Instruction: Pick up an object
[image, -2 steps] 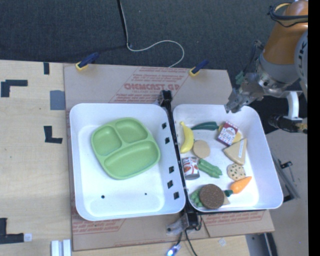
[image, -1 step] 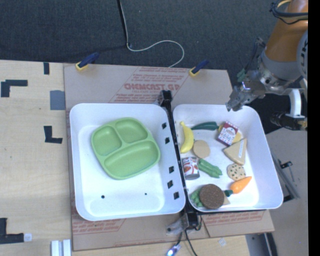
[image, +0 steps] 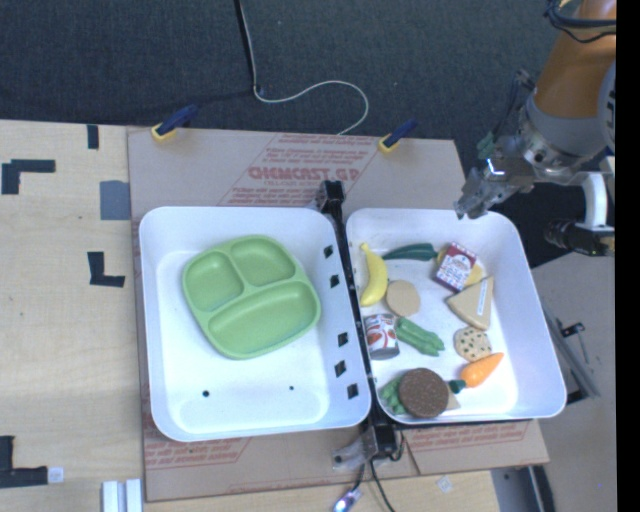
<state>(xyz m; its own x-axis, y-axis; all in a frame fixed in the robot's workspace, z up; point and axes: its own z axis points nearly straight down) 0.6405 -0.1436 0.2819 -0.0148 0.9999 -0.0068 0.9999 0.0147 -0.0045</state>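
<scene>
The right bin (image: 530, 300) holds toy food: a yellow banana (image: 374, 275), a green bean pod (image: 408, 252), a red and white carton (image: 454, 266), a tan round cookie (image: 404, 298), a cheese wedge (image: 474, 300), a small can (image: 381, 335), a green pepper (image: 420, 337), a spotted cracker (image: 471, 344), a carrot (image: 482, 370) and a brown burger patty (image: 423, 392). My gripper (image: 478, 197) hangs above the far right rim of this bin, beyond the carton, with nothing visible between its fingers.
The left bin (image: 160, 330) carries a green divided plate (image: 252, 294). A black divider (image: 342, 300) runs between the bins. A white cable (image: 300, 95) lies on the dark floor behind, and two clamps (image: 175, 121) pin the cardboard sheet.
</scene>
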